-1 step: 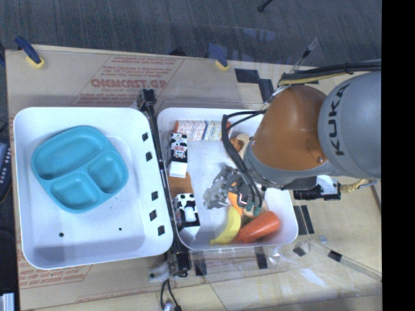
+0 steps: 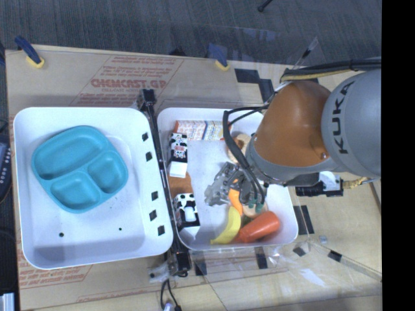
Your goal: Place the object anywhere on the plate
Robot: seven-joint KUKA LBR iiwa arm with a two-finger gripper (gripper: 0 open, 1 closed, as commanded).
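Gripper (image 2: 228, 188) is seen low in the right bin (image 2: 214, 238), claw state cannot be told, above banana (image 2: 228, 225) and carrot (image 2: 259, 225) at lower centre-right; both judged light, smooth, best gripped mid-body; plate (image 2: 79, 167) left.

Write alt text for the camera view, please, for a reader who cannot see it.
A grey and orange robot arm reaches into the right white bin, its gripper low over a banana, a carrot and small boxes. In the left bin lies a blue divided plate.
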